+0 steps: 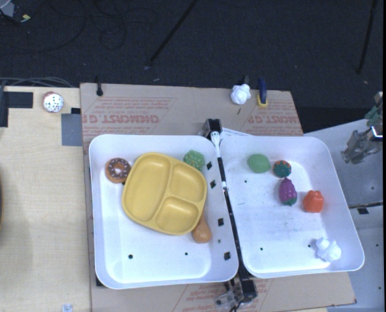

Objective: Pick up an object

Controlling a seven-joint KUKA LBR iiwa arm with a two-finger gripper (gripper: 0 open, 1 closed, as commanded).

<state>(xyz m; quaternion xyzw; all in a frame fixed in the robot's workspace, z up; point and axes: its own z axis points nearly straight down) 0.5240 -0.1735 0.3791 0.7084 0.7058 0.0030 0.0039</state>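
Step in hand: judging by the layout, the pick has not begun; nothing is lifted, and every item lies on a bin floor.
Arm pose: what seems to be the gripper (364, 143) shows as a grey metal shape at the right edge, outside the right bin (271, 255) and level with its upper half; the rest of the arm is cut off by the frame.
Pincer state: cannot tell; the shape is too small and blurred.
Right bin contents: a green ball (258, 163) near the top, a small red and green fruit (282, 168) just beside it, a purple fruit (287, 192) below those, an orange pepper (313, 201) to its right, and a white crumpled piece (326, 249) near the lower right corner.
Left bin contents: the left bin (154, 268) holds a yellow divided plate (165, 192), tilted, with a chocolate doughnut (117, 169) at its upper left, a green bumpy piece (194, 159) touching its upper right rim, and a small orange-brown piece (201, 233) at its lower right edge.
Likely target: the orange pepper looks the easiest choice, being nearest the arm's side and apart from its neighbours.
Next move calls for: carrying the wrist left over the right bin, centring above one item, then coming straight down around it.
Risk: the purple fruit and the small red and green fruit sit close together, so a descent there could nudge one aside.
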